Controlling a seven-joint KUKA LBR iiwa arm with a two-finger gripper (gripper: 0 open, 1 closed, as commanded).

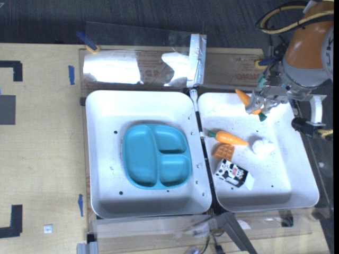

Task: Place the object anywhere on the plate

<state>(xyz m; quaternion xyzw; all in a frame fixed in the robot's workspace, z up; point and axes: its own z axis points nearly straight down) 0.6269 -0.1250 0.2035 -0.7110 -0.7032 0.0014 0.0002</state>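
Your gripper [258,106] hangs over the far edge of the right bin [302,189], its fingers pinching a small orange carrot-like piece [243,96] that sticks out toward the far-left corner. Nearer the bin's left edge you have one toy carrot [231,137], one orange waffle-like piece [224,152] just beside it, one black-and-white patterned card [231,173] toward the near-left corner, and one small white lump [259,146] near the middle. The left bin [100,157] carries one teal divided plate [156,155] at its centre. Both bins sit on a pale wooden bench [42,152], with dark floor [132,4] beyond its far edge.
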